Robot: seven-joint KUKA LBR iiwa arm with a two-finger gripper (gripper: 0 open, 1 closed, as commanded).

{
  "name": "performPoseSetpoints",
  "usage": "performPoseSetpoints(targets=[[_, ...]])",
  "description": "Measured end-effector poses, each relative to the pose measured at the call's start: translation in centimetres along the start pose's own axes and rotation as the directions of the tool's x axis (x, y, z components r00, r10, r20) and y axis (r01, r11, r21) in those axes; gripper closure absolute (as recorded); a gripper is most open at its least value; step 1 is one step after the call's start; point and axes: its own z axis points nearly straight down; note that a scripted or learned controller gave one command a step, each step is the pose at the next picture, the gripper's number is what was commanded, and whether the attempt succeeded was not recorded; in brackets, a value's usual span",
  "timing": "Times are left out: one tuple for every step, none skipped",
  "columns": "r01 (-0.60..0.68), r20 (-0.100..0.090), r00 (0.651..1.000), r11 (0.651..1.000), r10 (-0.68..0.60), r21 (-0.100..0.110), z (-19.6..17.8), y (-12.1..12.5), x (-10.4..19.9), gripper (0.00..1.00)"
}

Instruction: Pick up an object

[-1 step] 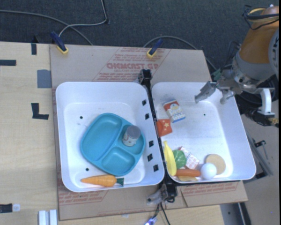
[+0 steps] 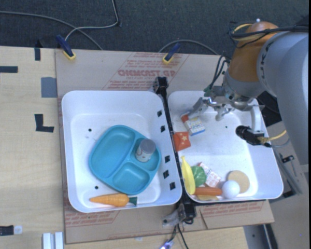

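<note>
1. Dark grey carpet runs across the top of the frame, crossed by thin cables; below it lies the wooden bench [image 2: 20, 154] with a brown cardboard sheet [image 2: 140, 71] held by two blue-and-yellow clamps at its upper edge.
2. Two shallow white bins sit side by side on the cardboard: the left bin [image 2: 75, 113] at centre frame, the right bin [image 2: 264, 175] toward the right.
3. In the left bin a blue divided plate [image 2: 114, 162] lies tilted, with a small grey cylinder [image 2: 145, 149] standing on its upper right part.
4. A toy carrot [image 2: 110, 200] lies along the left bin's lower wall, long axis nearly horizontal, leafy green end pointing right and tip pointing left.
5. The arm enters from the upper right of the frame, orange band above the wrist, and the claw [image 2: 213, 107] hangs over the upper part of the right bin.
6. Its fingers appear spread with nothing between them.
7. Just below and left of the claw lies a small white-and-blue box [image 2: 196, 126], next to a red piece, its long axis slanting from upper left to lower right.
8. A flat red square [image 2: 182, 140] lies by the right bin's left wall.
9. At the lower edge of the right bin, a yellow banana [image 2: 187, 176] runs nearly vertical, beside a green item [image 2: 199, 175], a white ball [image 2: 230, 189] and a tan round disc [image 2: 239, 178].
</note>
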Motion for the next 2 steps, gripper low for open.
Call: performPoseSetpoints(targets=[[0.000,0.002,1.000,1.000,0.000,-0.005,6.25,1.56,0.96,0.00],[0.001,0.004,1.000,1.000,-0.001,-0.005,5.30,1.55,0.93,1.00]])
